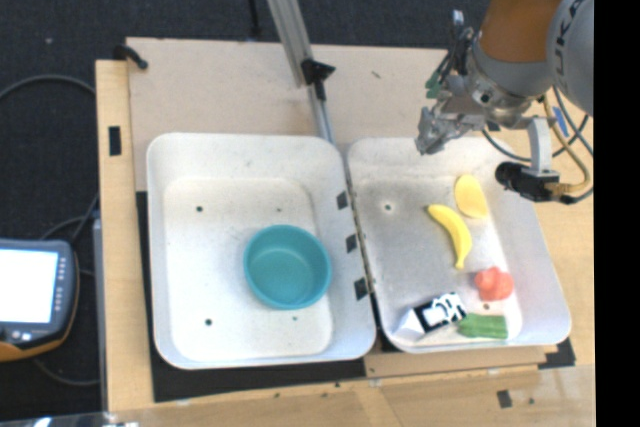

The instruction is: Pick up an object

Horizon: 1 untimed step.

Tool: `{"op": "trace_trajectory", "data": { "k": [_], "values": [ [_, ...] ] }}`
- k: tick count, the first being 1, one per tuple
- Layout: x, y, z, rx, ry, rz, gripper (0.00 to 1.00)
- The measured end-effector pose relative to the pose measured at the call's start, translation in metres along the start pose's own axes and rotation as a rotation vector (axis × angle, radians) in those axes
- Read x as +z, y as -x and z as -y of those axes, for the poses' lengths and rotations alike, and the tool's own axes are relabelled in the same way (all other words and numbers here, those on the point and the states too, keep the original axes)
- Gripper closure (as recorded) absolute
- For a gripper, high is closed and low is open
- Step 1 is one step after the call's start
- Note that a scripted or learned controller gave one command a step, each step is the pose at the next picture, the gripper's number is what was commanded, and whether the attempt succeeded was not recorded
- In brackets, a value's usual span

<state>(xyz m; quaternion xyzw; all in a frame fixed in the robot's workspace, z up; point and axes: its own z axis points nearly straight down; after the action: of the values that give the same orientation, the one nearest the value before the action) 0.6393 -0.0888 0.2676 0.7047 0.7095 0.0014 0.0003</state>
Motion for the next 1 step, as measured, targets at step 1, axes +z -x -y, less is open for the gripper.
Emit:
{"op": "trace_trajectory", "data": {
  "k": [1],
  "values": [
    [0.011,-0.0483,0.0301,0.001,-0.003,0.001,1.0]
  ]
}}
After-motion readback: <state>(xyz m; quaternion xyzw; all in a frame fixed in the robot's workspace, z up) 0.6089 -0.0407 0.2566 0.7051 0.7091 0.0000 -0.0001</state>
